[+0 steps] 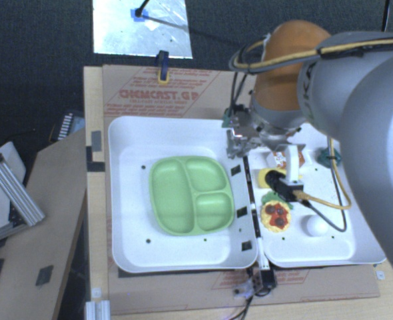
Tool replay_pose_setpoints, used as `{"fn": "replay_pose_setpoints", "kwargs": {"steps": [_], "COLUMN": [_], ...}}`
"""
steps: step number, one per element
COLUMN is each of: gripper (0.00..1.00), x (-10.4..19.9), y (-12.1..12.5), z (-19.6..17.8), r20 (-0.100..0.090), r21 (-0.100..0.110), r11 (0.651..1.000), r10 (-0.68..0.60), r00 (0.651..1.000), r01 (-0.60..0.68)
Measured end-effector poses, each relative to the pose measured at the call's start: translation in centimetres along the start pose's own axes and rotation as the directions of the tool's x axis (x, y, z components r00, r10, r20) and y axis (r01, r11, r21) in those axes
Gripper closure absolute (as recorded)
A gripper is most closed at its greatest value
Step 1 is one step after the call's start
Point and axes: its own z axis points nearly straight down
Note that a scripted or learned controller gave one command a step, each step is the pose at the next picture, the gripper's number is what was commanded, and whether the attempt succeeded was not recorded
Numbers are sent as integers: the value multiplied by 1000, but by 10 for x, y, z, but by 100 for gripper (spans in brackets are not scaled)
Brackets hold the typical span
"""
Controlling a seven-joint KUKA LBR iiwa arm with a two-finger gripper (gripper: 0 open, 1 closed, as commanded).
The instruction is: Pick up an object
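Nearest to us, close to the front rim of the right bin (320, 252), we see a white ball (314, 226). Just to its left lies a round yellow toy (276, 217) topped with red, close to the wall that the two bins share. A green scrap (269, 197) sits at the far edge of that toy, seemingly touching it. Farther back in the same bin we make out an orange and white piece (296, 157), partly hidden by the robot, so we cannot tell what it is.

Beside this, the left bin (126, 179) holds a green tray (186, 195) lying flat near its middle. The tray has one long compartment on its left and two smaller ones on its right.

Beyond these things the gripper (236, 145) hangs over the far end of the shared wall, at the far left corner of the right bin. We cannot tell whether it is open or closed. The ball and the yellow toy lie nearer to us and to the right of it, well apart from it. The orange and white piece is the closest to it, just to its right.

Both bins rest on cardboard (160, 93) with red print. At the cardboard's far edge sits a yellow clamp (162, 69), and beyond that a silver sheet (142, 19).
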Motion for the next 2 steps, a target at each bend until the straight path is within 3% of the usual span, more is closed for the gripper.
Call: {"fn": "replay_pose_setpoints", "kwargs": {"steps": [1,2], "gripper": [100,0], "x": [46,44], "y": [2,2], "z": [-6,-6], "r20": [-1,0], "r21": [0,1], "r11": [1000,1000], "r10": [1,4], "r00": [1000,1000], "r01": [-1,-4]}}
